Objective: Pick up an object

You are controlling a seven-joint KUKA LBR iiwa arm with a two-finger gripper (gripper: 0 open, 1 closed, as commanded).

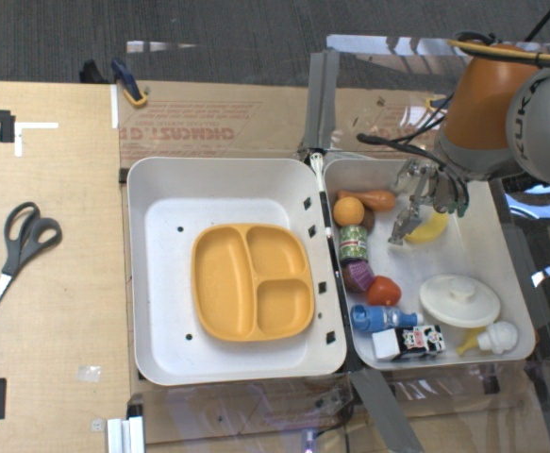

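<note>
A: The gripper (416, 217) hangs low over the far part of the right bin (508, 253), its metal fingers pointing down and toward the lower left. How far are they parted?

B: Only slightly, by the look of it; a narrow gap shows between the finger tips, and nothing sits in that gap. The gripper holds nothing.

A: Which object lies nearest?

B: The yellow banana (429, 229), just beside the fingers on their right, touching or almost touching them. Its long axis runs roughly left to right, tilted a little upward at the right end. Part of it is hidden under the wrist hardware.

A: And further out?

B: To the gripper's left, near the bin's wall, lie an orange ball (348, 210) and an orange carrot-like piece (379, 198). Below the ball stands a small green can (353, 243), then a purple item (358, 274) and a red one (383, 291). Below the gripper, well apart, rests a white lid (459, 298); a blue bottle (380, 318) lies at the near edge.

A: What remains unclear?

B: Whether the finger tips touch the bin floor, and the banana's full outline. As a judgement, a small shift to the right would centre the fingers on the banana.
</note>
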